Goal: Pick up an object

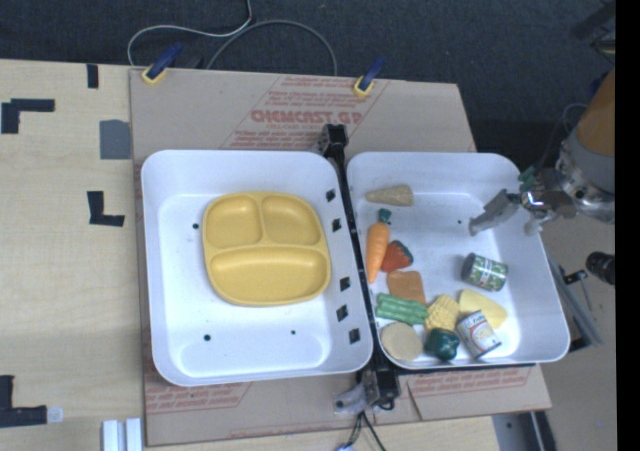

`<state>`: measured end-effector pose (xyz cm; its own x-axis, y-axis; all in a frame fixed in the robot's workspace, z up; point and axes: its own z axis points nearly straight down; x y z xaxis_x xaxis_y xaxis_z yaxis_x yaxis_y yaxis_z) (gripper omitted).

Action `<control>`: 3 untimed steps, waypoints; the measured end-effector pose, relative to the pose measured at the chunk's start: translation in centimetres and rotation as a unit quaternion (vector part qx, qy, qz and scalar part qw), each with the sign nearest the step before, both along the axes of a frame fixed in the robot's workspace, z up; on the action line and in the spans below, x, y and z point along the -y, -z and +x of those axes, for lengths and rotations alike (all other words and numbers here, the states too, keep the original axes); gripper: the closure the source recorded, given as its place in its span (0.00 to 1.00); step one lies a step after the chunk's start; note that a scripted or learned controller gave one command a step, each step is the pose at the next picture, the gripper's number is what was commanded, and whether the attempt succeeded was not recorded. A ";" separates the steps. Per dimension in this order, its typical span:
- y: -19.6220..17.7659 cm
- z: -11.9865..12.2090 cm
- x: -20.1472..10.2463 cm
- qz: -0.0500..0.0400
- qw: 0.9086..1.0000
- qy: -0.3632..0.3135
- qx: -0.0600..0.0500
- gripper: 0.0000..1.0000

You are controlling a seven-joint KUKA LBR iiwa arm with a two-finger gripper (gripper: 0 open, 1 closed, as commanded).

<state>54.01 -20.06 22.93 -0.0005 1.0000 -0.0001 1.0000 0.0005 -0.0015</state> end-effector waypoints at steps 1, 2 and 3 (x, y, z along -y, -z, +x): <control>15.0 -2.3 -9.7 -0.002 1.000 -0.003 0.002 0.00; 14.3 4.5 -10.1 -0.003 1.000 -0.001 0.003 0.00; 14.2 -0.5 -9.7 -0.002 1.000 0.000 0.005 0.00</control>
